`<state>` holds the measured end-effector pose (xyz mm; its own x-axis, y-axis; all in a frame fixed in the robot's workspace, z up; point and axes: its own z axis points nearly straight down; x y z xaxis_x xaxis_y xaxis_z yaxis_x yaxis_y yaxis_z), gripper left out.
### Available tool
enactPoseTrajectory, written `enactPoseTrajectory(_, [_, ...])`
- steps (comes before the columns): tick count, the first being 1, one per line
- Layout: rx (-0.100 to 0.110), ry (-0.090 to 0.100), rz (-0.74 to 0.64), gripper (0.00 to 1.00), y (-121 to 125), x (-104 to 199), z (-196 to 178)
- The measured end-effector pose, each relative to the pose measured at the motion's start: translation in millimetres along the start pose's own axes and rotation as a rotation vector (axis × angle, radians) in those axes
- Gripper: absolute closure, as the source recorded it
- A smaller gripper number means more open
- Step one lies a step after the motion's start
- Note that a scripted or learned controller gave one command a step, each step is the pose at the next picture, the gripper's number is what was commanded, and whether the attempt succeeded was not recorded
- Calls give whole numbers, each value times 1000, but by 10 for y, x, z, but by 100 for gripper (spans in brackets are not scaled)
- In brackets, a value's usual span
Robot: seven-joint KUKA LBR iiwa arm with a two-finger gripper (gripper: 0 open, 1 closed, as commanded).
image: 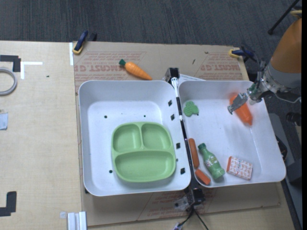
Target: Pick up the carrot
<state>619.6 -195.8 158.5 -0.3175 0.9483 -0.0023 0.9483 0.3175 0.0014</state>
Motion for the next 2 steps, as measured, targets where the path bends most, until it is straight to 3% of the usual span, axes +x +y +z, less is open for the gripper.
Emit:
enactPoseTrajectory(1, [-2, -2, 0, 100, 6, -5, -100])
enactPoseTrajectory(2, [2, 2, 227, 100, 25, 801, 662])
